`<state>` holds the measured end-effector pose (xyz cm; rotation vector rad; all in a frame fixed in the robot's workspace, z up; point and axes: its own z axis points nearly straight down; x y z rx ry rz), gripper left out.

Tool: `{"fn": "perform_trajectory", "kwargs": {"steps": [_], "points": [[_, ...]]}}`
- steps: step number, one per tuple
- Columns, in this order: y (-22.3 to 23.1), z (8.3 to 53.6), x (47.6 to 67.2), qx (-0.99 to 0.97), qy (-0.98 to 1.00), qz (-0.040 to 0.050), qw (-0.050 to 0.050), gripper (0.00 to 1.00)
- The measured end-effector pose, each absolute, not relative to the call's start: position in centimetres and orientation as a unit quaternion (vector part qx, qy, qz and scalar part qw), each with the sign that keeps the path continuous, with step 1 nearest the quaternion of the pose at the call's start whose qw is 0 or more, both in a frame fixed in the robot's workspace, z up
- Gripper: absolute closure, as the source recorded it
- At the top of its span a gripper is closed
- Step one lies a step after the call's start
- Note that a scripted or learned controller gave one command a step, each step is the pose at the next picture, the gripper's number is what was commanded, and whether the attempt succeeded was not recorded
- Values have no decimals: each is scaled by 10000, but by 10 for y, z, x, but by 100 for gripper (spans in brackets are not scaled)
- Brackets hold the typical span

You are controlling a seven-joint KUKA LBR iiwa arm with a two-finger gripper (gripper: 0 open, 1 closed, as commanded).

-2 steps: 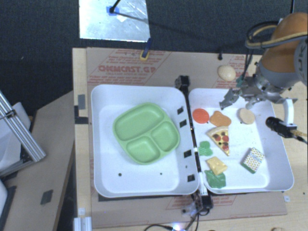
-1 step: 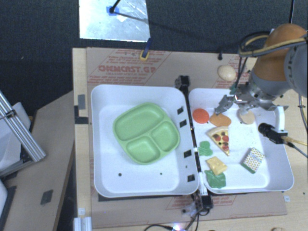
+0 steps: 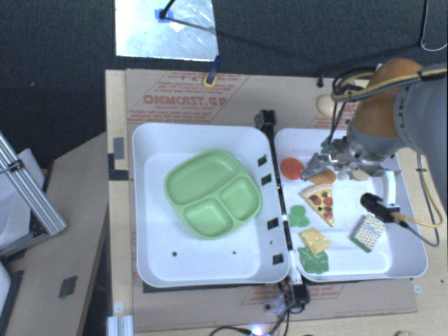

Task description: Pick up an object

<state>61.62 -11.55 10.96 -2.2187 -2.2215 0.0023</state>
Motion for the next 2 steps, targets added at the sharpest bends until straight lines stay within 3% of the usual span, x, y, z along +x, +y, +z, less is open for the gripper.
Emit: {"fn": "perform_trajectory", "kwargs": {"steps": [1,2], "points": [[-115,84,617,-7067,-7075,1,-4,0],[-116,98,619,-7068,-7074,-18,-37,100]]}}
